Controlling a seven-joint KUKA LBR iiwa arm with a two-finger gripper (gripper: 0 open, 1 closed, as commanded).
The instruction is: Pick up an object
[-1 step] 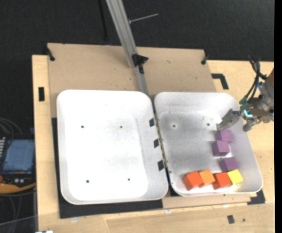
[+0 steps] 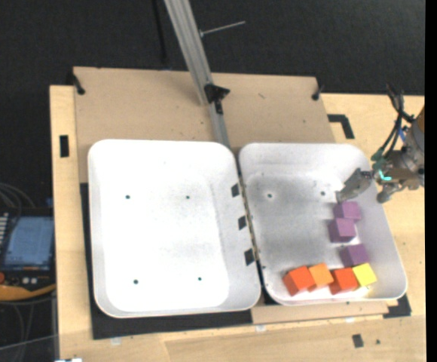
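Note:
My gripper hangs over the right edge of the right bin, its fingers spread open with nothing between them. Just below its left finger lie two purple blocks close together. A third purple block sits nearer the front. Along the bin's front wall runs a row of blocks: a red-orange one, an orange one, another red-orange one and a yellow one.
The left bin adjoins the right one. A metal pole slants up from the back of the bench. A handheld controller lies off the bench at the left.

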